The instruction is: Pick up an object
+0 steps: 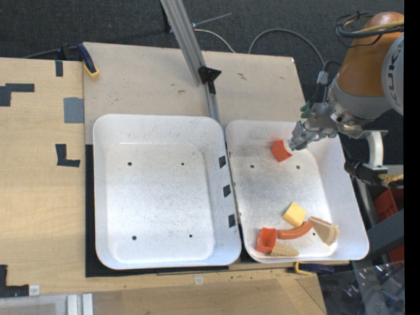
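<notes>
Claw [300, 138] low over the upper part of the right bin [328, 176], reached in from three o'clock; opening of the claw impossible to tell from this slanted view, and nothing visibly held. Orange-red block [281, 151] just beside the claw, lying toward eight o'clock from the tip, on the bin floor near the twelve o'clock end; roughly cubic, so no marked long axis to line up with. Probably the nearest candidate for the pick, needing only a short shift toward eight o'clock before closing; judged as approach, not grasp.

Other pieces well apart, clustered at the bin's six o'clock end: yellow block [294, 213], curved orange-red sausage shape [294, 231], red cup-like piece [266, 239], tan wedge [324, 230], pale cone [285, 249]. Left bin [157, 189] on the tabletop [39, 176] at nine o'clock, touching the right one along their shared rims.
</notes>
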`<state>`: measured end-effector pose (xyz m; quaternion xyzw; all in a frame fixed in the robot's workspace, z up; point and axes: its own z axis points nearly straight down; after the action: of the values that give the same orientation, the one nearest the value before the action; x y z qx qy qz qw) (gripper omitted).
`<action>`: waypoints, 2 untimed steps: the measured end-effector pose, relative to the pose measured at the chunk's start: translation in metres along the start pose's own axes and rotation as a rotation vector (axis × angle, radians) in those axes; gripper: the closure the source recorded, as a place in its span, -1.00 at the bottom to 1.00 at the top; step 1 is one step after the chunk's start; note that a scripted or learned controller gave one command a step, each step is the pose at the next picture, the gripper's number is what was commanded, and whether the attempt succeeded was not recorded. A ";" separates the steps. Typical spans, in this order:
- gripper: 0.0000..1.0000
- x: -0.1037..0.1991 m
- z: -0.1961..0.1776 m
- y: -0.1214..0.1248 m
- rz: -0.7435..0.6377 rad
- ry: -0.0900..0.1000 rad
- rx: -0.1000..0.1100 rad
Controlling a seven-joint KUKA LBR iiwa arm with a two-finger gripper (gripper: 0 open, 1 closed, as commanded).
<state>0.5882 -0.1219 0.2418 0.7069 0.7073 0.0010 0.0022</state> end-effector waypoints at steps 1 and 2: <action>1.00 0.048 0.000 0.008 -0.005 0.003 0.005; 1.00 0.113 0.001 0.008 -0.008 0.004 0.006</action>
<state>0.5959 -0.0093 0.2407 0.7042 0.7100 0.0003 -0.0015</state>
